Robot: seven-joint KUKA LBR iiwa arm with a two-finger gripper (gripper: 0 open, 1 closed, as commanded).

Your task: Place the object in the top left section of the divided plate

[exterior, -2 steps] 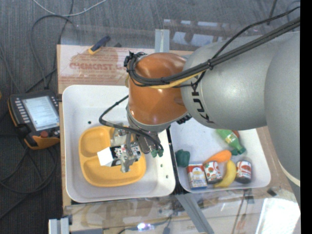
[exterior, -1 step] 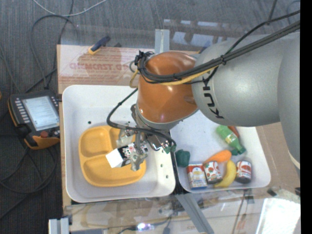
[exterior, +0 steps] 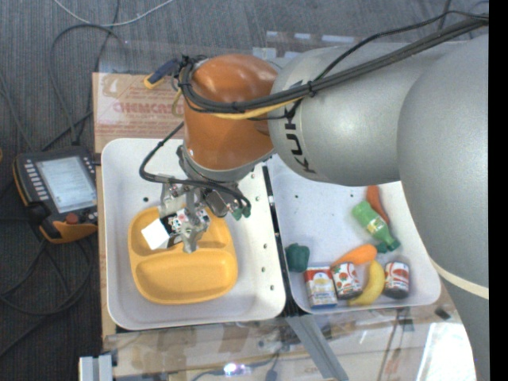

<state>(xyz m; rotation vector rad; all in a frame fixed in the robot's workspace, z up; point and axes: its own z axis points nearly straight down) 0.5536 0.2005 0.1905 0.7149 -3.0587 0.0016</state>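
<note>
A grey robot arm with an orange band reaches in from the right over two shallow white bins on a surface. In the left bin [exterior: 111,213] lies a yellow divided plate [exterior: 186,280], with one large section toward the viewer and two smaller sections behind it.

The end effector [exterior: 189,227] hangs over the back of the plate, about where the two small sections meet. Its tip is a tangle of dark and pale parts, and whether it is spread or closed cannot be told, nor whether it grips anything.

A small white block [exterior: 154,234] sits in the plate's top left section, just left of the end effector and possibly touching it. Whether it has been let go cannot be told.

The block looks light, stiff and smooth-sided, like a small plastic or foam cube, unlikely to break. Its flat opposite faces seem the best place to pinch it, though smooth sides might slip.

It appears roughly square from above, turned like a diamond, one corner pointing toward the bin's back left. No clear long axis can be made out.

The right bin [exterior: 421,292] holds toy food: small cans, a banana, a carrot and a green bottle.
</note>
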